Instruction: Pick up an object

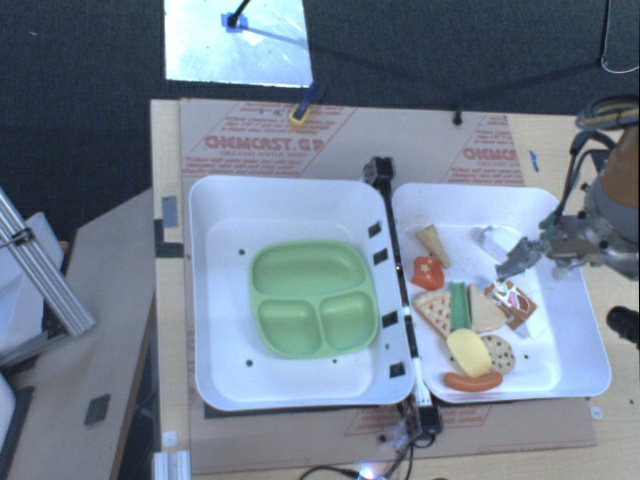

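- Tabletop (170, 148): pale wooden surface under a cardboard sheet printed with red lettering, carrying two shallow white bins side by side.
- Left white plastic bin (215, 208): holding a light green plastic tray with three compartments (312, 298), set flat near the bin's middle.
- Right white plastic bin (575, 368): holding a cluster of small toy food pieces, gathered toward its centre and near edge.
- Tan wedge-shaped piece (432, 243): toward the far left of the right bin, just above a small red piece (427, 272).
- Triangular pizza-slice piece with red dots (433, 313): beside a narrow green stick-shaped piece (459, 305), the two touching or nearly so.
- Yellow rounded lemon-like piece (466, 350): below the green stick, next to a round brown speckled cookie-like piece (497, 353).
- Orange-red sausage-shaped piece (472, 380): lying along the near side of the right bin.
- Brown and white patterned block-shaped piece (513, 303): right of a pale bread-like slice (486, 313), below the tool.
- Tool (518, 258): dark grey two-finger end of the grey arm entering from the right, poised over the right bin above the patterned block; spread of the fingers cannot be told, nothing seen between them.
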`<state>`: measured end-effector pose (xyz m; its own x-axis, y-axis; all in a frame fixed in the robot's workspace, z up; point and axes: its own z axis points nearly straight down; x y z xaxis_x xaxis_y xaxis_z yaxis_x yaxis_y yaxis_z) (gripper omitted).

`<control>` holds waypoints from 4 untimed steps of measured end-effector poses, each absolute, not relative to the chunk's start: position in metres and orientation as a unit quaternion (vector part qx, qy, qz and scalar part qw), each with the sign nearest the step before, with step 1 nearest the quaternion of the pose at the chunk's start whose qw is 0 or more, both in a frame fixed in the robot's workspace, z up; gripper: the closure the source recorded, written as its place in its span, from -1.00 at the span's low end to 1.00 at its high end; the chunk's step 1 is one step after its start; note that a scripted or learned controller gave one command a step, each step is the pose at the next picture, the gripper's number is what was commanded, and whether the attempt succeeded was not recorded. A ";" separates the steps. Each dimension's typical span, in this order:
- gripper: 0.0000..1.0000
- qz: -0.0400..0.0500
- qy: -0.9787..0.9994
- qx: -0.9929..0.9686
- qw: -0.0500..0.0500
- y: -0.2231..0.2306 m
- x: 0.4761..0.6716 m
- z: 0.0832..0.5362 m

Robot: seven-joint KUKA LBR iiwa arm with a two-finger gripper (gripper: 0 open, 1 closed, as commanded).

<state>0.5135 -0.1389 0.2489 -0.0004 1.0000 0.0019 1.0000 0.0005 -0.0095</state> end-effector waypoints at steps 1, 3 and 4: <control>-1.00 -0.001 -0.708 -0.706 -0.001 -0.139 0.516 0.254; -1.00 0.001 -0.708 -0.707 0.001 -0.138 0.524 0.168; -1.00 0.000 -0.707 -0.707 -0.006 -0.143 0.525 0.111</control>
